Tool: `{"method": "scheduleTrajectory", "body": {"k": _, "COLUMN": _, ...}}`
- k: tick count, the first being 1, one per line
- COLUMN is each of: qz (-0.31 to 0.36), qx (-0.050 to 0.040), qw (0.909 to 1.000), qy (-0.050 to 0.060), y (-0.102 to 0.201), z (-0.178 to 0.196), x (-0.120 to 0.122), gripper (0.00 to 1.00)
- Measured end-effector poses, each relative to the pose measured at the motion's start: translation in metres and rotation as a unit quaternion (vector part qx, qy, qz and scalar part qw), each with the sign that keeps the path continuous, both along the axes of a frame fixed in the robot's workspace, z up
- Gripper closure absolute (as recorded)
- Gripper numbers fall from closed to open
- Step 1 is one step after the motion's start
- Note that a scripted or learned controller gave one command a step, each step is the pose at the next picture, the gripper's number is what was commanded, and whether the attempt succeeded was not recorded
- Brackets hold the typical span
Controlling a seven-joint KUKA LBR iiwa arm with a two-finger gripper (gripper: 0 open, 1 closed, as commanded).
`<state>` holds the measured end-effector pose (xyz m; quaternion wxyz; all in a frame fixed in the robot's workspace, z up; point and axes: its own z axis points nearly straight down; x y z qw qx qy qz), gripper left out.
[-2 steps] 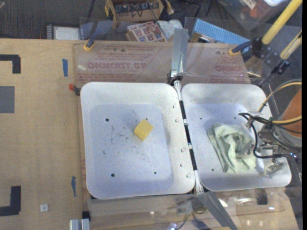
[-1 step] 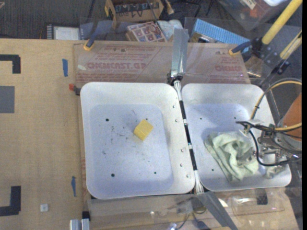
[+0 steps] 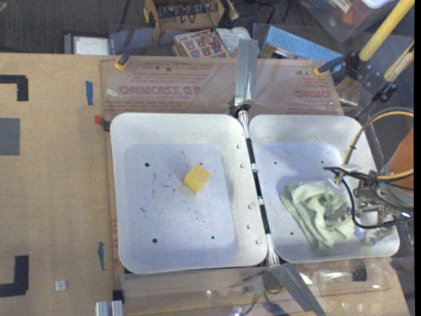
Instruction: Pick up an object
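Gripper (image 3: 343,210) low in right bin (image 3: 289,137), on crumpled pale-green cloth (image 3: 314,206); grip state cannot tell. Cloth's long axis runs diagonally, upper-left to lower-right. Yellow block (image 3: 197,178) in left bin (image 3: 131,143).

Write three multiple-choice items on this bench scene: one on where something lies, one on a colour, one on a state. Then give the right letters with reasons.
1. Where does the small yellow foam block lie?
A. left white bin
B. right white bin
C. on the wooden bench

2. What colour is the crumpled cloth?
A. dark red
B. pale green
C. black

3. How does the cloth lie?
A. folded flat in a neat square
B. bunched up in a heap
C. hanging over the bin's rim

Answers: 1 A, the block sits near the middle of the left white bin. 2 B, the cloth is a light green. 3 B, it lies rumpled in the right white bin, beside the gripper.
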<state>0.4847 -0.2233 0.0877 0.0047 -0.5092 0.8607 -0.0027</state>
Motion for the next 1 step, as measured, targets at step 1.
{"method": "scheduleTrajectory", "body": {"k": 1, "qz": 0.114, "qx": 0.0012, "qw": 0.9935, "qy": 0.000, "y": 0.0033, "z": -0.0002, "x": -0.0019, "gripper": 0.00}}
